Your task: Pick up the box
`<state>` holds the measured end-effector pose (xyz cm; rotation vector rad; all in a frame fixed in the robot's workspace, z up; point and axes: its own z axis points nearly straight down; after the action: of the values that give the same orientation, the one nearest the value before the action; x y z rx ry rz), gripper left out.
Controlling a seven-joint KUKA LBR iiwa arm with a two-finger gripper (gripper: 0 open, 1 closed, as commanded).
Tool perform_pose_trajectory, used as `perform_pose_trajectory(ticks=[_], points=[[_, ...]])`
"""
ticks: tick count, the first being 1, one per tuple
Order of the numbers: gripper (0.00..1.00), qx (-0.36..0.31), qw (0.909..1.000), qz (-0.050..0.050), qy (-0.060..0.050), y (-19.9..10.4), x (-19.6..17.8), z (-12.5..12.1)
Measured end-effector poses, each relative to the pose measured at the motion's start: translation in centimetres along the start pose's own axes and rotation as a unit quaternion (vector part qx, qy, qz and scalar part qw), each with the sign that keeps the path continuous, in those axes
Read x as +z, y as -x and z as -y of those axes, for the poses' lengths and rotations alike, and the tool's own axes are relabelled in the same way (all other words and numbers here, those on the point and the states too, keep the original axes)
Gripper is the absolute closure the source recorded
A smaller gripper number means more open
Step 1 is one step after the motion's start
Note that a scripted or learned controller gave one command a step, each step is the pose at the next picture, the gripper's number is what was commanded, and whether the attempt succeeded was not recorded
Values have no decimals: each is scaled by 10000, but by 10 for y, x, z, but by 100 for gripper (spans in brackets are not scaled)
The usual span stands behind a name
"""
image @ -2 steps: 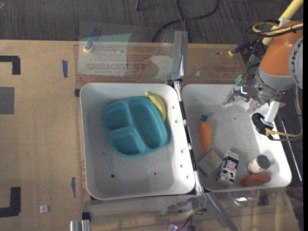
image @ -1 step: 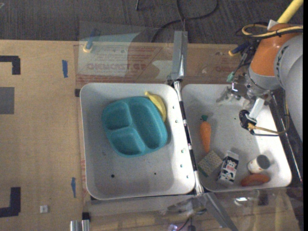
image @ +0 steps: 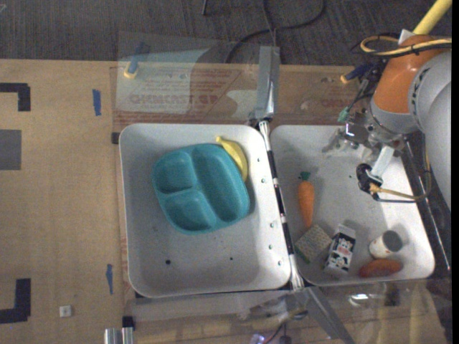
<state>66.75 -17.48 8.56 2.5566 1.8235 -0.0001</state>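
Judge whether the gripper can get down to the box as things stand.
Probably yes: the box lies uncovered in the right bin, top exposed, though a sponge touches one side. The gripper is above that bin's far end.

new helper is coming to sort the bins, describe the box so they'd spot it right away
Look in the right-hand white bin, along its near edge. The box is a small carton standing there, white with black patches and a dark top, between a flat tan sponge and a reddish oval item. It is the one printed, squared-off thing among them.
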Motion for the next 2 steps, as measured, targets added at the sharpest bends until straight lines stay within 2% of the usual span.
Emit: perform_pose_trajectory(ticks=[1,2], points=[[0,0,10000,0,0,0,0,0],[100,0,10000,15,21,1,-10,-2]])
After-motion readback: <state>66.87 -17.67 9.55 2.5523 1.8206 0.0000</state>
